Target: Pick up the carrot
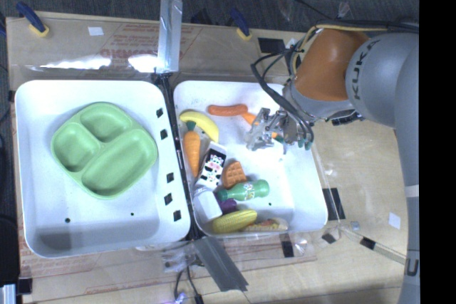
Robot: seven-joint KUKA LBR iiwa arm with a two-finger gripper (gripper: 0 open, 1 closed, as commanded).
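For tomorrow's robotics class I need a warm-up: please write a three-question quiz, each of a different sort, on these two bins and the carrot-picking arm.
1. True or false: the carrot lies in the same bin as the green plate.
2. Multiple choice: what touches the carrot's top end? A) the banana B) the green bottle C) the corn cob
3. Fill in: the gripper hangs over the ____ bin, to the ____ of the carrot in the picture.

Key: 1 false, the carrot is in the right bin and the plate in the left bin. 2 A. 3 right; right.
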